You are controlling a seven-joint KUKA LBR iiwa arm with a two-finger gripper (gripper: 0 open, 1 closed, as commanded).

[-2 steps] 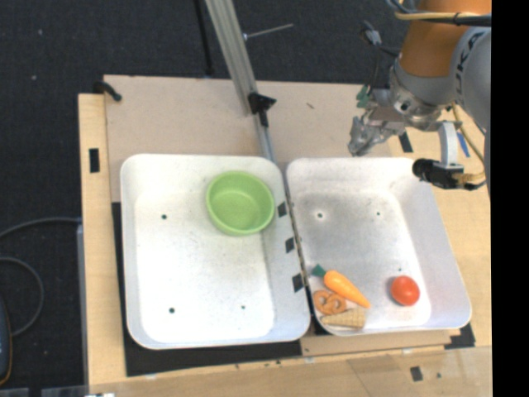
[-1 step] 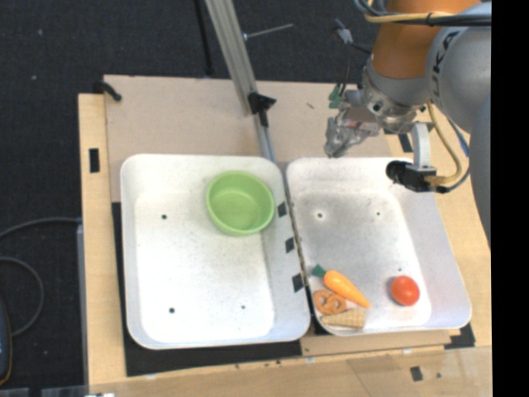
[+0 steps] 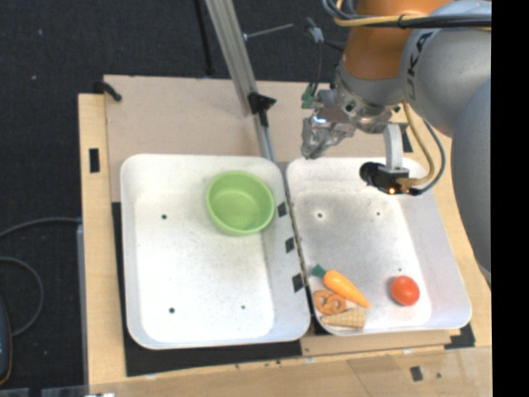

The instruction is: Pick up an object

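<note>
Gripper (image 3: 317, 141) hovers over the right bin's (image 3: 430, 222) far rim (finger state unreadable); descend squarely onto the carrot (image 3: 345, 286).

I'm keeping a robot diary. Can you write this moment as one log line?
pincer: above right bin's far-left corner | bowl: left bin | carrot, tomato, pretzel: right bin

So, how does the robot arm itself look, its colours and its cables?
The arm has smooth, rounded grey shells with a glossy orange band above the wrist. Dark and yellowish cables loop beside it. The small grey metal tool hangs under the wrist, and a black unit with a tiny orange light sits beside it.
</note>
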